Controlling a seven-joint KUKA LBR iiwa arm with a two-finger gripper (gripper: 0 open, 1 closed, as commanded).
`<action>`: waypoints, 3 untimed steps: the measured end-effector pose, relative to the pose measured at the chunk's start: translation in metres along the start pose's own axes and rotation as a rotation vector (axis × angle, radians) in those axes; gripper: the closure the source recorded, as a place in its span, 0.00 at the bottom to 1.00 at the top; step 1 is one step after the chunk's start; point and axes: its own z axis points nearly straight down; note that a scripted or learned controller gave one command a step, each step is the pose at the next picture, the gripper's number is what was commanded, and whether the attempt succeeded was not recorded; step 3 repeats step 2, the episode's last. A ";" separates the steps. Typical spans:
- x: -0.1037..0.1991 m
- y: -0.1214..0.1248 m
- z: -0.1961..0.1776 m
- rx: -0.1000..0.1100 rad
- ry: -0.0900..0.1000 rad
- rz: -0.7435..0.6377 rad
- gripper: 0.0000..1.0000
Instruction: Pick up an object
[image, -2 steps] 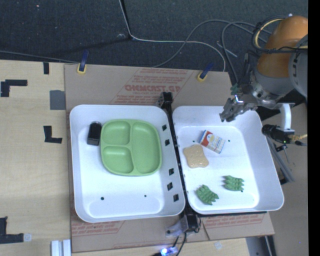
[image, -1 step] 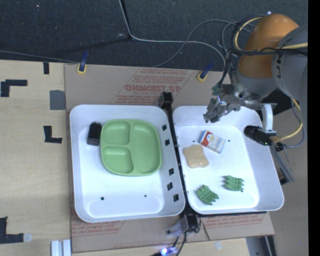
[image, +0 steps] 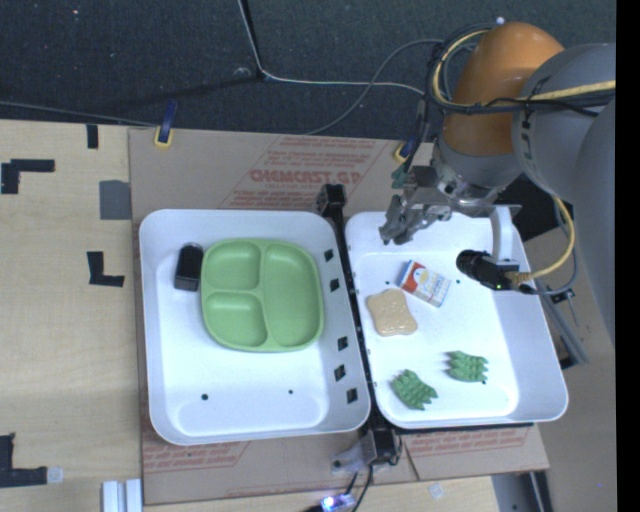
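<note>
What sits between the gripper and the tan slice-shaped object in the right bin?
In the camera view, bare white bin floor lies between the gripper and the tan slice. The small carton sits just off that line, to its right.

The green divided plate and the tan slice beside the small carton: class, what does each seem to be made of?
Green divided plate: probably moulded plastic, smooth and matte, one even colour with rounded compartment ridges. Tan slice: likely a plastic or foam toy bread slice, pale with a dull, speckled face.

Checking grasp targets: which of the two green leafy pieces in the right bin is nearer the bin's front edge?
The left green piece, just below the tan bread slice. The other green piece sits further right and higher up.
</note>
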 end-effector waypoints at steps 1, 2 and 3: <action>0.049 0.002 0.013 0.002 -0.001 0.001 1.00; 0.102 -0.001 0.004 0.000 0.000 -0.001 1.00; 0.102 -0.001 0.004 0.000 0.000 -0.001 1.00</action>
